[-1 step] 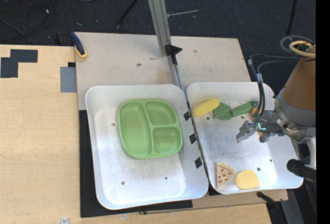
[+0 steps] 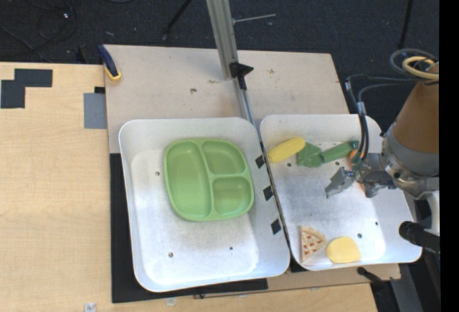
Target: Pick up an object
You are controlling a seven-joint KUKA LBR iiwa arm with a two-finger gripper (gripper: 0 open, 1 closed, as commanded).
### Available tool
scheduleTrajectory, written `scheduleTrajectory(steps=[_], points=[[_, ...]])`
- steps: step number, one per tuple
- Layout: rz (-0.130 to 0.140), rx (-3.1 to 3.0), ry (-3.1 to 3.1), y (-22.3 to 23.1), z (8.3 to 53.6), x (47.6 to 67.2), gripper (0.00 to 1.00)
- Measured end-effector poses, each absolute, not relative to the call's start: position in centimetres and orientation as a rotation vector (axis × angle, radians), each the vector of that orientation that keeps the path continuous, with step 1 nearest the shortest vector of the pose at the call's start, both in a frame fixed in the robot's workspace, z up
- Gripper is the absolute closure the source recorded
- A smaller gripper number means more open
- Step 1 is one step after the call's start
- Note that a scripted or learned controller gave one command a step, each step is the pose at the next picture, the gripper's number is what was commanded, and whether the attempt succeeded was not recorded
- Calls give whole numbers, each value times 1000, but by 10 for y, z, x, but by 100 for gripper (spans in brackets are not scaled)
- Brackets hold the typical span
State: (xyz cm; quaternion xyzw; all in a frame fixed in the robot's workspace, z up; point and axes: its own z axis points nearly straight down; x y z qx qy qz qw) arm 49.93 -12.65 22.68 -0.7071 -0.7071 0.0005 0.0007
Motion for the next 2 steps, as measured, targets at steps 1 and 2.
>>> scheduleTrajectory(steps=[1, 2], points=[[7, -2218, -2216, -130, 167, 506, 0], [7, -2218, -2215, -137, 120, 503, 0]])
